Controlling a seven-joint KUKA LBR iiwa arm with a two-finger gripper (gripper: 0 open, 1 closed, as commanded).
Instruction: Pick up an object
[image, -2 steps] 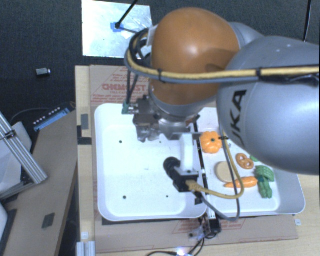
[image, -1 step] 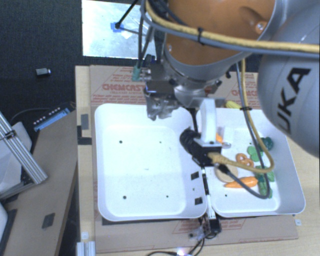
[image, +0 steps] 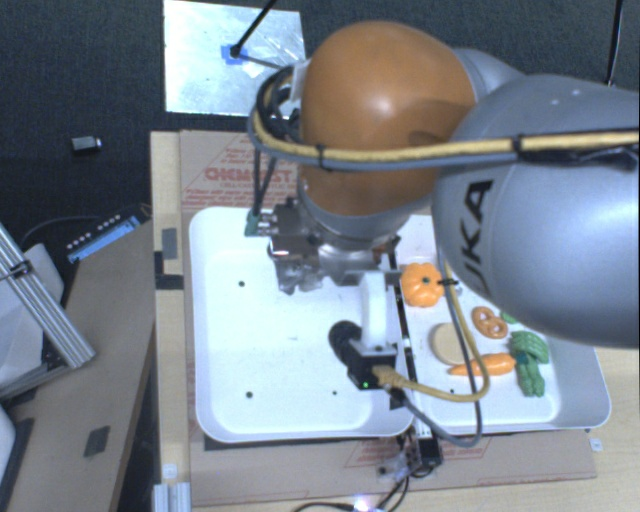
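The orange pumpkin (image: 421, 285) sits in the right bin (image: 575, 395), close to the wall between the bins. It looks light, round and smooth, so it may slip. Grab it across its fat middle. I cannot tell if the jaws are apart.

pumpkin (image: 421, 285): small, orange, set upright by the left wall of the right bin (image: 578, 402) | pretzel (image: 489, 322): brown, laid flat | pale disc (image: 446, 344): laid flat nearby | carrot (image: 491, 365): laid sideways | green vegetable (image: 530, 362): placed touching the carrot's right end
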